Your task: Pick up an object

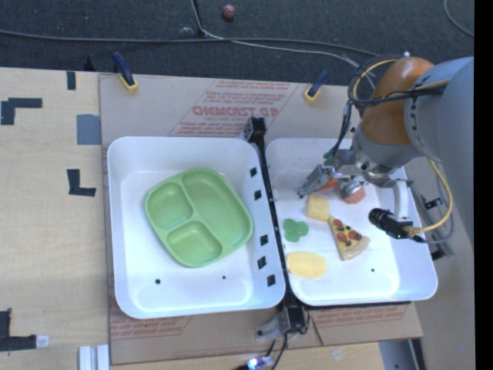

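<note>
My gripper is low in the right bin, at its upper middle, with the grey fingers pointing left and down. An orange-red piece lies right beside it, partly hidden by the wrist. Just below the fingertips sits a pale yellow cheese block. A pizza slice lies to the lower right, a green broccoli-like piece to the lower left, and a yellow oval piece near the bin's front. Nothing shows between the fingers.
The left bin bears a green divided plate. A black divider with clips runs between the bins. The arm's orange band and cables hang over the right bin's far right side.
</note>
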Available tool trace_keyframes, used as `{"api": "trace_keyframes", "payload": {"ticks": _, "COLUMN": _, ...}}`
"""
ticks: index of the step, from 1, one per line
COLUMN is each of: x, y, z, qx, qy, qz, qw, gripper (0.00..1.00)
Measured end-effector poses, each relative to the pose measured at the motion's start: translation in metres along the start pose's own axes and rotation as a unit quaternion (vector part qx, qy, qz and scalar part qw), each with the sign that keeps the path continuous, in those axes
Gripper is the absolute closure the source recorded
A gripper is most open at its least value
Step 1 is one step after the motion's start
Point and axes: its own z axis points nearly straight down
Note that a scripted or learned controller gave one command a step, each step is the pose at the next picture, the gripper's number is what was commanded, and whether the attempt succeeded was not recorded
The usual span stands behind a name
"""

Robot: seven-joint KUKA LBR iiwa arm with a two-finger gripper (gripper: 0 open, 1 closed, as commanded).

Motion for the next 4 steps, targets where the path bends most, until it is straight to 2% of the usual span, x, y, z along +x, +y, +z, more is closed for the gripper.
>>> {"api": "trace_keyframes", "payload": {"ticks": 1, "x": 0.0, "y": 0.0, "z": 0.046, "qx": -0.004, "qy": -0.001, "qz": 0.0, "qw": 1.0, "gripper": 0.0}}
{"api": "trace_keyframes", "payload": {"ticks": 2, "x": 0.0, "y": 0.001, "z": 0.033, "qx": -0.005, "qy": -0.001, "qz": -0.001, "qw": 1.0, "gripper": 1.0}}
{"api": "trace_keyframes", "payload": {"ticks": 4, "x": 0.009, "y": 0.011, "z": -0.065, "qx": -0.005, "qy": 0.0, "qz": 0.0, "qw": 1.0, "gripper": 1.0}}
